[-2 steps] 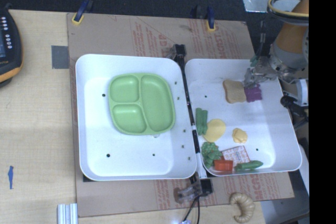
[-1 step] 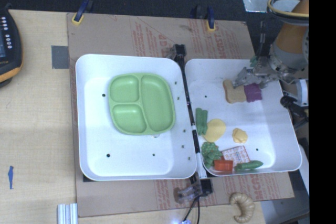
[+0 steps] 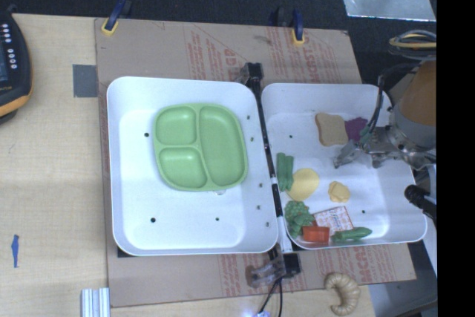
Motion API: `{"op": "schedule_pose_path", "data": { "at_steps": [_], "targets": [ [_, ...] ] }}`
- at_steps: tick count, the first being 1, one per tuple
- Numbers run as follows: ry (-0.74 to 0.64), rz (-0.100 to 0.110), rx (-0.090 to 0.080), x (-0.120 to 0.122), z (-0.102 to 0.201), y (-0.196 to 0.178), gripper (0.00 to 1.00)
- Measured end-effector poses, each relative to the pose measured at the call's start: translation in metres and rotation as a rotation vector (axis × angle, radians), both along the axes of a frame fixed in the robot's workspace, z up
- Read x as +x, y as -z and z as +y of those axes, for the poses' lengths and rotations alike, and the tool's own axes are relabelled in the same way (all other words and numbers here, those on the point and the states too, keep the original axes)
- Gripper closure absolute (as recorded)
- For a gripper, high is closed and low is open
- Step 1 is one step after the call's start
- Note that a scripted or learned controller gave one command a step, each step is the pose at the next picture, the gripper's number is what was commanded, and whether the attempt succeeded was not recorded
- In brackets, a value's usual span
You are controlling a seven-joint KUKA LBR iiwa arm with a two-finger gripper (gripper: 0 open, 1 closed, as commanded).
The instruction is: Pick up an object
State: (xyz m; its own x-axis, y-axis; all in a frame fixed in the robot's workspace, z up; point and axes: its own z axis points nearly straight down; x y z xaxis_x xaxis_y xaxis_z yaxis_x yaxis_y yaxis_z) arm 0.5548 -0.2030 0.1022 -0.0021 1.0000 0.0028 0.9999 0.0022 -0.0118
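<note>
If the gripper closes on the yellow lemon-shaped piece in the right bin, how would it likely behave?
The yellow lemon-shaped piece looks rounded and smooth, so it may slip or roll aside. It looks like toy food, so probably light. It lies against the green pod, which may get nudged.

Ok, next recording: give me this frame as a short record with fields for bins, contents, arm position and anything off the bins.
left bin: shallow white bin holding a light green three-compartment plate
right bin: shallow white bin with a tan bread-like slice, purple piece, two yellow lumps, green toy vegetables, red piece, red-and-white packet
gripper: metal two-finger gripper low over the right bin, beside the bread slice
held: nothing visible between fingers
off bins: tan croissant-shaped toy on the cardboard in front
</note>
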Motion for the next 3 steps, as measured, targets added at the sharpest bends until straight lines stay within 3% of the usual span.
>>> {"op": "schedule_pose_path", "data": {
  "at_steps": [1, 2, 3],
  "targets": [
    [-0.005, -0.016, -0.004, 0.079, 0.014, 0.004, 0.00],
    [-0.005, -0.013, -0.003, 0.103, 0.041, 0.010, 0.00],
    [-0.003, -0.013, 0.006, 0.102, 0.006, 0.007, 0.00]
  ]
}}
